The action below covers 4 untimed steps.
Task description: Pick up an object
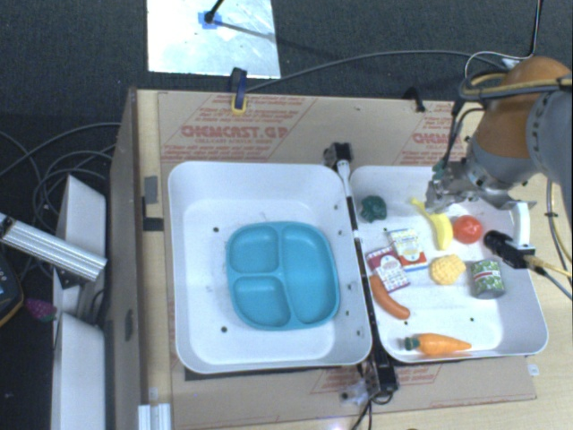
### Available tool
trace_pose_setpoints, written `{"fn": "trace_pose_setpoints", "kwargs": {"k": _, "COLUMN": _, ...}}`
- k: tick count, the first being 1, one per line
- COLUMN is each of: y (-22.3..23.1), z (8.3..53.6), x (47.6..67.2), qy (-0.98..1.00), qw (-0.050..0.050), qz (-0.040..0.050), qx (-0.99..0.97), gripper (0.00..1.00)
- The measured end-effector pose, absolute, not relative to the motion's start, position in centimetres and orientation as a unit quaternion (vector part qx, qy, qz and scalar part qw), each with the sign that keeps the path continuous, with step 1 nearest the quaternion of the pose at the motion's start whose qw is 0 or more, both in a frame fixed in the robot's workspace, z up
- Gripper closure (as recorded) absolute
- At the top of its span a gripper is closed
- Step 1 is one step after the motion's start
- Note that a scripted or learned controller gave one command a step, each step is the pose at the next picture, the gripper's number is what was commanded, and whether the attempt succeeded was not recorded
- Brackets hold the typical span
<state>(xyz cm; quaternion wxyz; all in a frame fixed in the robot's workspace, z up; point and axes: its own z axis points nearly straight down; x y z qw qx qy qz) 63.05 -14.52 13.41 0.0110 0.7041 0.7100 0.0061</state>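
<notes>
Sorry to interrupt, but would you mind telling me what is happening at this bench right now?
A KUKA arm reaches in from the right, its end effector low over the back of the right bin, just above a toy banana and beside a tomato. Nothing shows as held. Around them lie a carrot, corn, a green piece and small packets. The left bin holds a blue divided tray.

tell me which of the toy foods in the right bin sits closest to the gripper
The yellow banana: its upper end lies right under the gripper, at the bin's far side. The red tomato is next; the carrot is farthest.
</notes>
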Motion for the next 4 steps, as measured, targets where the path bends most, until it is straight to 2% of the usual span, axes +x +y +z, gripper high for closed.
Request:
{"fn": "trace_pose_setpoints", "kwargs": {"k": 1, "y": -14.5, "z": 13.4, "x": 63.0, "qy": 0.710, "qw": 0.011, "qz": 0.0060, "qx": 0.704, "gripper": 0.00}}
{"fn": "trace_pose_setpoints", "kwargs": {"k": 2, "y": -18.0, "z": 9.4, "x": 63.7, "qy": 0.708, "qw": 0.001, "qz": 0.0000, "qx": 0.707, "gripper": 0.00}}
{"fn": "trace_pose_setpoints", "kwargs": {"k": 3, "y": -18.0, "z": 10.5, "x": 63.8, "qy": 0.709, "qw": 0.002, "qz": 0.0003, "qx": 0.706, "gripper": 1.00}}
{"fn": "trace_pose_setpoints", "kwargs": {"k": 4, "y": -11.2, "z": 15.9, "x": 57.0, "qy": 0.709, "qw": 0.001, "qz": 0.0010, "qx": 0.706, "gripper": 1.00}}
